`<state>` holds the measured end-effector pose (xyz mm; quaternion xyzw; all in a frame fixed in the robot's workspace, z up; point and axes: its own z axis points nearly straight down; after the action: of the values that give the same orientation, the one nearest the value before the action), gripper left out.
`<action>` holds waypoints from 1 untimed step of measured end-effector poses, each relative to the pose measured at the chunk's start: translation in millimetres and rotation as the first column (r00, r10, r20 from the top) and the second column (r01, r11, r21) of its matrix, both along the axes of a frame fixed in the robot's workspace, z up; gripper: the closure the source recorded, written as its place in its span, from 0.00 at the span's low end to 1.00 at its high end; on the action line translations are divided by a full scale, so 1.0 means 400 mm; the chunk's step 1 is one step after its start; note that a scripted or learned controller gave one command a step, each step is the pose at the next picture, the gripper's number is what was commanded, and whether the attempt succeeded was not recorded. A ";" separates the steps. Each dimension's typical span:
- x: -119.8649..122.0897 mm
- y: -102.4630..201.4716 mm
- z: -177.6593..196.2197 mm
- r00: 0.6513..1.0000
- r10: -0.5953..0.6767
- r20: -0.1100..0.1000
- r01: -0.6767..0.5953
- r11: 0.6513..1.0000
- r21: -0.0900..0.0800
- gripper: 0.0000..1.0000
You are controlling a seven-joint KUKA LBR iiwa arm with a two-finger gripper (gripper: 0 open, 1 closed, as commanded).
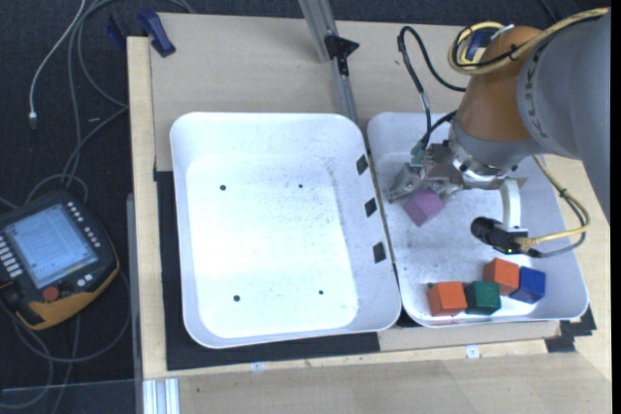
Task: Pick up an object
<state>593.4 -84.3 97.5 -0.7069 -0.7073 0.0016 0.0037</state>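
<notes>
Seeing two white bins: left bin (pixel 272 228), right bin (pixel 558 291). One grey arm (pixel 543 92) with orange band sits over the right bin. We count five blocks there: pink block (pixel 424 207) directly under the gripper (pixel 419 181), seemingly touching it; we cannot tell whether it is grasped or how the jaws stand. Two orange blocks (pixel 447 298) (pixel 505 272), one green block (pixel 483 297), one blue block (pixel 531 283) cluster at the near edge
</notes>
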 end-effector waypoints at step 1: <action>-0.010 0.110 0.269 1.000 0.005 0.017 -0.005 1.000 -0.002 0.00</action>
<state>589.4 -40.5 205.2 -0.7052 -0.7090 -0.0038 -0.0029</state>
